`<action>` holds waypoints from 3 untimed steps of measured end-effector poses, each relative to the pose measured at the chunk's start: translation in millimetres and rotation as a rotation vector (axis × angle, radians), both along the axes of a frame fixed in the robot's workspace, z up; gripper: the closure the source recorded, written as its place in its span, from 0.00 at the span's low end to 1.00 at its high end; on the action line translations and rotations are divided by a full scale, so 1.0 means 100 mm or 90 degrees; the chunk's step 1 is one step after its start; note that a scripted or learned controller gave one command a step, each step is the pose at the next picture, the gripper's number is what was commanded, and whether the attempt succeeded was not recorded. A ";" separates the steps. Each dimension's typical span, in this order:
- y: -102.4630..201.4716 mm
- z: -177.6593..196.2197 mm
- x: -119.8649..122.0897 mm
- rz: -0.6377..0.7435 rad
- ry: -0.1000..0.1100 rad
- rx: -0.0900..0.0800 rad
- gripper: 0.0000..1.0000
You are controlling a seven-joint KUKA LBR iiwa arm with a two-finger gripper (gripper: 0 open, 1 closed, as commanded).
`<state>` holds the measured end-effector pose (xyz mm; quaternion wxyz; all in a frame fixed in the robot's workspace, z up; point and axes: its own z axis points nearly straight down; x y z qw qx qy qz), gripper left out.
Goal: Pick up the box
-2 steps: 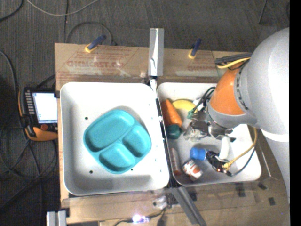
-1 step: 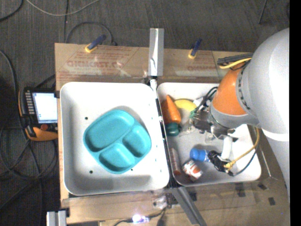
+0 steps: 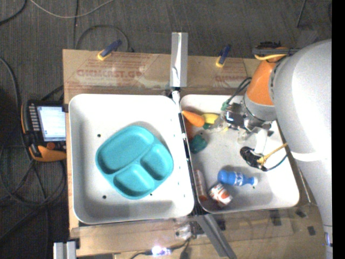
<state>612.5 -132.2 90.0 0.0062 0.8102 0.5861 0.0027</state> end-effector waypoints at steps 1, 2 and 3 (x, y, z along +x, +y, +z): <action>-0.76 0.28 0.08 -0.039 0.008 0.004 0.00; -0.61 0.00 -0.25 -0.040 0.001 0.002 0.00; -0.48 -0.01 0.04 -0.195 0.003 0.002 0.00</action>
